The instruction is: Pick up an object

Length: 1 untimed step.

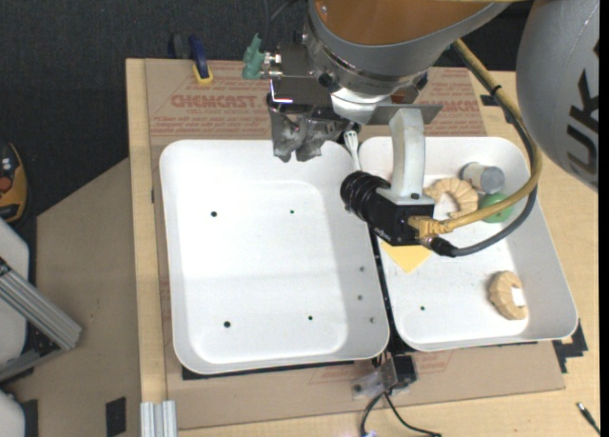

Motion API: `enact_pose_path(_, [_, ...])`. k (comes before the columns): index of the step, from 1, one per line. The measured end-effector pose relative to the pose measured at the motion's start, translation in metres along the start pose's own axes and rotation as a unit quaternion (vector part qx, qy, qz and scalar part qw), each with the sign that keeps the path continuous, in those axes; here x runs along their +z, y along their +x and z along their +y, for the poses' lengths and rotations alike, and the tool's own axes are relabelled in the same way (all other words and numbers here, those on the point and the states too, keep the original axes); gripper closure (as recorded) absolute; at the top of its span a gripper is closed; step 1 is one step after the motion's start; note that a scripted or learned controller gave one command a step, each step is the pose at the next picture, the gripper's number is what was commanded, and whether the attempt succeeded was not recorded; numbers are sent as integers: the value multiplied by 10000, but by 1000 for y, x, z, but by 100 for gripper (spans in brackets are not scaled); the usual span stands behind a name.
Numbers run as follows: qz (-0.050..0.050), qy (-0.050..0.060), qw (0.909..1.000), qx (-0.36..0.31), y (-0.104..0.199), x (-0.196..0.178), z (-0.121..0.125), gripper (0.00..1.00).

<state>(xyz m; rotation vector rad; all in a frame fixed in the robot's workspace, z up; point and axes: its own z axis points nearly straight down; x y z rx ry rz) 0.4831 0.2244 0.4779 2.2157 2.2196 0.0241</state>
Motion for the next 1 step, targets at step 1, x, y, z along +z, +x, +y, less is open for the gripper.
enact_pose_path(1, [-64,130,9999,17,-1,124,3,100])
